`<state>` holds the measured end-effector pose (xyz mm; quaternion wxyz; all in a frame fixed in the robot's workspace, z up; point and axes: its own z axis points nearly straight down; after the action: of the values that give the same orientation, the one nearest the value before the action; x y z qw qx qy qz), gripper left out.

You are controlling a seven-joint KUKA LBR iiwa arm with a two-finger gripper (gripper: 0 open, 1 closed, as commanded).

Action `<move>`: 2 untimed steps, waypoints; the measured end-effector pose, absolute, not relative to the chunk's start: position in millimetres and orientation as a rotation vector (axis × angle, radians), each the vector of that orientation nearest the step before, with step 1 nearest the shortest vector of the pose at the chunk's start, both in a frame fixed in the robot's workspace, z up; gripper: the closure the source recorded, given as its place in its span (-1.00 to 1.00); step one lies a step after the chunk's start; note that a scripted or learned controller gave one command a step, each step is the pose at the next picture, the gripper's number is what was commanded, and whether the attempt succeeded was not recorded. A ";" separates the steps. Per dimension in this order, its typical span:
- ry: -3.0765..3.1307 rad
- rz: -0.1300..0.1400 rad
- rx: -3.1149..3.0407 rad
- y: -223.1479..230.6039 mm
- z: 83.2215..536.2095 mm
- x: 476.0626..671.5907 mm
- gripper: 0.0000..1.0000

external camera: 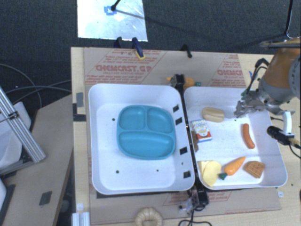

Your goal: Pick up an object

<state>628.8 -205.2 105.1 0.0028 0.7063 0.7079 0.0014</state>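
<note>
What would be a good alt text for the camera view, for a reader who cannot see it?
A grey robot arm reaches from the right, its gripper over the right bin, above a bread roll, sausage, small carton, carrot, waffle and yellow cheese. The left bin holds a blue divided plate.

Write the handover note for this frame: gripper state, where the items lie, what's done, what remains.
Gripper: low over the right white bin, upper right part; finger state unclear, nothing seen held.
In that bin: tan bread roll, small red-and-white carton, orange sausage, orange toy carrot, brown waffle, yellow cheese slice.
Left white bin: blue divided plate.
Done: nothing lifted.
Left: grasp and raise one item.
</note>
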 end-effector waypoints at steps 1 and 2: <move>2.222 0.008 2.211 -195.5 164.0 632.4 1.00; 2.222 0.006 2.211 -195.7 218.8 634.1 1.00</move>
<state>634.1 -195.7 218.8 0.0033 0.7054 0.7088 0.0020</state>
